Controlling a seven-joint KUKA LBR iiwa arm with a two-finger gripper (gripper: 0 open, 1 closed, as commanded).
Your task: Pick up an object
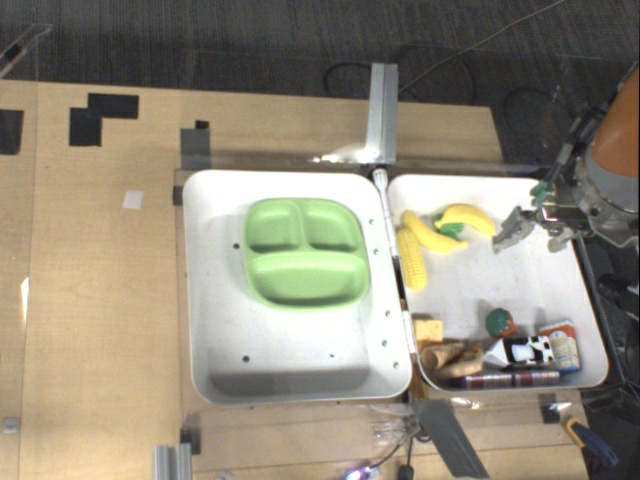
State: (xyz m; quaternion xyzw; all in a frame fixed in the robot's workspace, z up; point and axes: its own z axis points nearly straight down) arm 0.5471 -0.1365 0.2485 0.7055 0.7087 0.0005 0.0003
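— Over the right bin (590,298), is that the gripper (532,230)?
— Yes, fingers spread, holding nothing, just right of the bananas (448,228).
— And the corn (411,258)?
— Against the bin's left wall. The green plate (303,251) lies in the left bin (215,298).

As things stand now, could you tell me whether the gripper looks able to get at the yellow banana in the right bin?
Probably yes. The gripper sits just right of the banana, with bare bin floor between them and nothing lying on top of the fruit.
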